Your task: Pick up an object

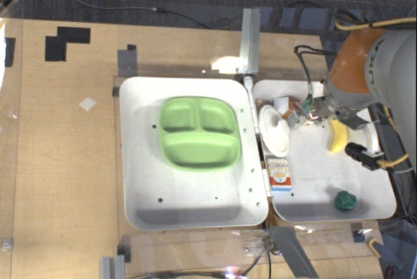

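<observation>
Wooden table (65, 160), smooth green three-compartment plate (199, 132) in left white bin (140, 141), curved yellow banana (338, 136), knobbly green ball (346, 201), white cup (273, 130), printed carton (279, 175) in right bin (313, 206), gripper (306, 110) near cup, jaws' state cannot be told.

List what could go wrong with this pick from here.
1. The claw sits at the crowded far end of the right bin, close to the white cup and other small items, so it might knock or grab the wrong one.
2. The banana lies right beside the arm and could get pushed aside.
3. The small carton rests against the bin's left wall, leaving little room for a grasp there.
</observation>
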{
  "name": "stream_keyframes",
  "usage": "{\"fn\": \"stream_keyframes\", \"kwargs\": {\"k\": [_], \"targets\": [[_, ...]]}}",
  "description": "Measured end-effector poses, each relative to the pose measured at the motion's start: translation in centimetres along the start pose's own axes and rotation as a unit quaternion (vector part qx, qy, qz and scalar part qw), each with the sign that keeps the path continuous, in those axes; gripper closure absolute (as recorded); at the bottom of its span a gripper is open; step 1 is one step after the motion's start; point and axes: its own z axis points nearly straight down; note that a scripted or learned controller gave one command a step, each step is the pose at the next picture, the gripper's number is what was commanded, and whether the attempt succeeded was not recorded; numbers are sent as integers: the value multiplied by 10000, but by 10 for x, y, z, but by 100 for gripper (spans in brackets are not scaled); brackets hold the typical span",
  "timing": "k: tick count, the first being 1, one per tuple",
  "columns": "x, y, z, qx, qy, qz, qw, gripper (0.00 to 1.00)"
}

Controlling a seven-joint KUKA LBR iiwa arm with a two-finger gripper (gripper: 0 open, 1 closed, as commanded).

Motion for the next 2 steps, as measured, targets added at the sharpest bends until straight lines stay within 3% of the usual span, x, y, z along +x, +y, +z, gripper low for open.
{"fn": "stream_keyframes", "kwargs": {"k": [1,2], "targets": [[-14,46,1,154,95,-803,9966,0],[-20,47,3,75,104,-1133,9935,0]]}}
